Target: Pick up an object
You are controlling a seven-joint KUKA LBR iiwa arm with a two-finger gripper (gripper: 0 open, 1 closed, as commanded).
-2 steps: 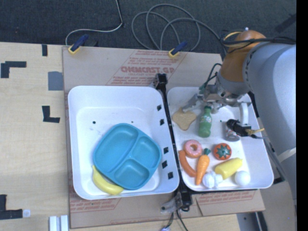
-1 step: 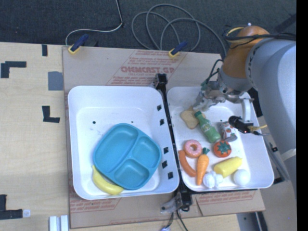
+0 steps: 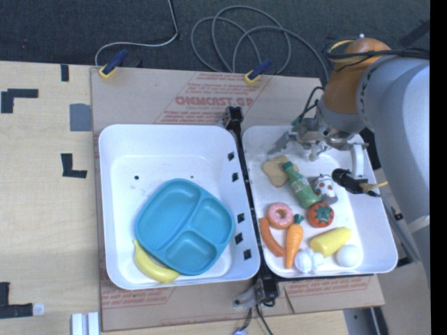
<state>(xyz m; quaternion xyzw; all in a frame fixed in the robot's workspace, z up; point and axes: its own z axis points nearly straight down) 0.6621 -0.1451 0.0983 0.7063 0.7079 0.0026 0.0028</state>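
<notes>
Underneath: brown cardboard sheet [image 3: 209, 102] on wooden bench [image 3: 42, 187], dark carpet [image 3: 70, 12] behind (cables [image 3: 237, 33] looping); hand [image 3: 307, 139] state unclear.

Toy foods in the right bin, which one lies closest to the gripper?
The tan bread slice, at the pile's upper left, just below the gripper; the others lie lower.

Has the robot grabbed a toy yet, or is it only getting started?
Nothing looks picked up yet. The gripper hangs over the back of the right bin, above the green bottle. The donut, tomato and carrot lie in that bin. The blue plate sits in the left bin. Grabbing and lifting are left.
</notes>
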